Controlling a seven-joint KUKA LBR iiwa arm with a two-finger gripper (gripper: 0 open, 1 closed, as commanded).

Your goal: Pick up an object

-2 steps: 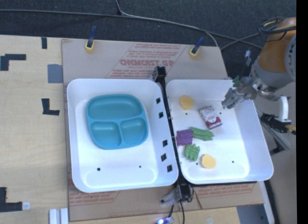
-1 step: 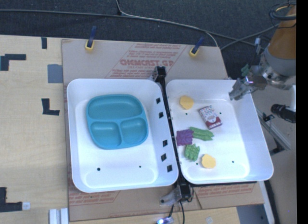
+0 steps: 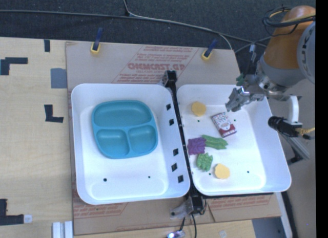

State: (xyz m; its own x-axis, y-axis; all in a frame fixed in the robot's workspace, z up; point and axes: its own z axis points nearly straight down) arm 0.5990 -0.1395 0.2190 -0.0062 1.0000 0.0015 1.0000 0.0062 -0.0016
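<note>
Right now my gripper [image 3: 234, 104] hovers above the right bin [image 3: 266, 145], near the red packet [image 3: 223, 125]; finger state unclear.

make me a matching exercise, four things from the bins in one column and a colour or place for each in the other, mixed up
Things:
1. divided plate
2. small carton
3. purple piece
4. gripper

Descriptions:
A. red and white
B. above the right bin's far side
C. teal, in the left bin
D. beside the green pieces

Pairs: 1-C, 2-A, 3-D, 4-B
</note>
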